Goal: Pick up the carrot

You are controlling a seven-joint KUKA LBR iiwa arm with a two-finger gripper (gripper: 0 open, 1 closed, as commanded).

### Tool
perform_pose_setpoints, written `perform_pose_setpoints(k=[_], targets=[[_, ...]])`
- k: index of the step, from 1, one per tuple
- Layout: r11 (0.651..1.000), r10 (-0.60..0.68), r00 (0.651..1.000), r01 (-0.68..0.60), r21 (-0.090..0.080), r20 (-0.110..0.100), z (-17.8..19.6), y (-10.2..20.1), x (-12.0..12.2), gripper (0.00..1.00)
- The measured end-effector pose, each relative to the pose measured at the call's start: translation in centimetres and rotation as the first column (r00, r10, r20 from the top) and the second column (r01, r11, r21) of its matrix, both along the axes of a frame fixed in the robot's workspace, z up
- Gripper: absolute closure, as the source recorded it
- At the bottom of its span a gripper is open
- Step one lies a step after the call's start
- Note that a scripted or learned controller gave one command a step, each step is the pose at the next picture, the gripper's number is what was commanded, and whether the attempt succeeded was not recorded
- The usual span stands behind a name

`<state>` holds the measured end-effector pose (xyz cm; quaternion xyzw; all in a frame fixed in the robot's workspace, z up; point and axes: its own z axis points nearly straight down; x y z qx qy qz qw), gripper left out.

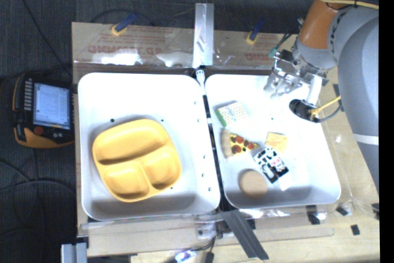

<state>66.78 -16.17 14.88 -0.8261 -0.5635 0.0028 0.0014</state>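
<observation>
Two shallow white bins sit side by side on the bench. The left bin [92, 86] holds a single yellow divided plate [136, 159], lying flat and slightly turned, with one long compartment along its upper side and two smaller ones below. The right bin [320, 151] holds a loose cluster of small items near its middle and left side. A green-and-white patterned packet [233, 113] lies closest to the shared wall, and just below it is a pizza-slice toy [240, 145] with red and dark toppings. A pale yellow wedge [276, 140] sits to the right of the slice, and a black-and-white patterned piece [271, 164] lies just under it. A round tan disc [252, 183] rests nearest the bin's front edge. Which of these, if any, is the carrot cannot be told. The gripper [281, 87] hangs over the right bin's far right corner, well apart from the cluster; whether it is wide or narrow cannot be told.
</observation>
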Motion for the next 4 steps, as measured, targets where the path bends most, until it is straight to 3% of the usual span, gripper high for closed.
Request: perform_pose_setpoints(k=[1,2,3,4], targets=[[0.992,-0.124,0.992,0.124,0.002,-0.001,-1.1,1.3,-2.6,1.0],[0.981,-0.195,0.981,0.195,0.001,0.0,4.3,1.4,-8.2,1.0],[0.996,-0.085,0.996,0.085,-0.002,0.003,9.4,0.3,0.1,1.0],[0.997,-0.082,0.997,0.082,-0.006,-0.002,10.1,0.4,0.1,1.0]])
